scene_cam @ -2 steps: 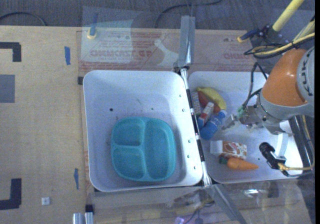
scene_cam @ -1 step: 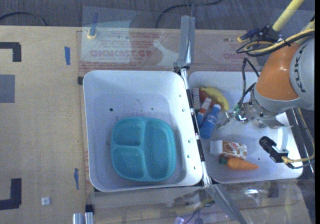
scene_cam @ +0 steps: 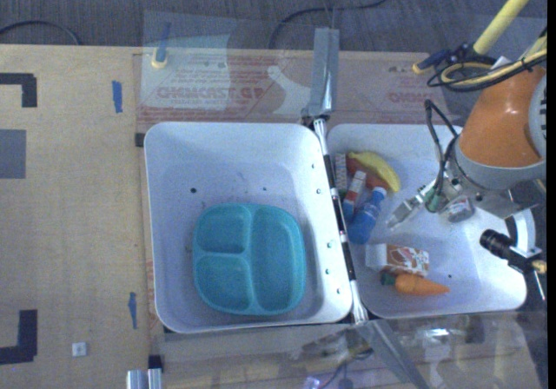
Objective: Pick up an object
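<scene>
My tool: my tool [scene_cam: 415, 205] hangs low in the right-hand shallow white plastic bin [scene_cam: 486, 292], its metal fingers [scene_cam: 401, 214] spread and nothing between them.
My arm: my grey arm with the orange band [scene_cam: 499, 131] leans in from the right, so the tool points toward the clutter along the bin's left wall.
Nearest target: the blue plastic bottle with a white cap [scene_cam: 365, 215] lies just beside the tool, to its left, slanting against the wall; I judge it the likeliest pick.
Other candidates: a curved yellow banana [scene_cam: 375, 167] lies toward the back; a narrow red packet [scene_cam: 357, 185] is wedged between banana and bottle; a white carton with red print [scene_cam: 398, 257] and an orange toy carrot [scene_cam: 419, 286] lie toward the front, touching each other.
Crowding: the bottle, packet and banana are bunched, so a closing grip could catch a neighbour or slip off.
Left bin: the left-hand shallow white bin [scene_cam: 174, 161] holds a teal plastic tray with three compartments [scene_cam: 249, 259], lying flat, probably as a drop place.
Counter: the pale wooden counter [scene_cam: 69, 205] carries both bins side by side.
</scene>
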Action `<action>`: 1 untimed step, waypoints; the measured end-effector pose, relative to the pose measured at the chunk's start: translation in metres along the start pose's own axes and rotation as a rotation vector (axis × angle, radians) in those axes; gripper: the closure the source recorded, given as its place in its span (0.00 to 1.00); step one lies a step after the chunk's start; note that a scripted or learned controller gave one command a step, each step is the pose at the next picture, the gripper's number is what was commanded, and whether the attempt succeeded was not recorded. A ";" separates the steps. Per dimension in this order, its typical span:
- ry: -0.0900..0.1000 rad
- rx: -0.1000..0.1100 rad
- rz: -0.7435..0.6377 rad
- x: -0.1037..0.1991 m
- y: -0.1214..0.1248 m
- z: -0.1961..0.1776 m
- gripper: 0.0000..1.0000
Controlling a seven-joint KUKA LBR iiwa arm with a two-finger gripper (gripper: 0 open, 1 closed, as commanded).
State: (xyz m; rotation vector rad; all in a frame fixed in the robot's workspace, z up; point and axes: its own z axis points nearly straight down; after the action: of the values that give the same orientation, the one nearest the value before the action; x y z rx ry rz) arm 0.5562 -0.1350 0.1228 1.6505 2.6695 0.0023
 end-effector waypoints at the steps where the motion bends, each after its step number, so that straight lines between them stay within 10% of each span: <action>1: -0.001 -0.001 0.046 -0.056 0.088 0.036 0.00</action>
State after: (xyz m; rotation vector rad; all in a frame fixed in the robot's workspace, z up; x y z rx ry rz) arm 0.6598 -0.1461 0.0867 1.7111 2.6295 0.0028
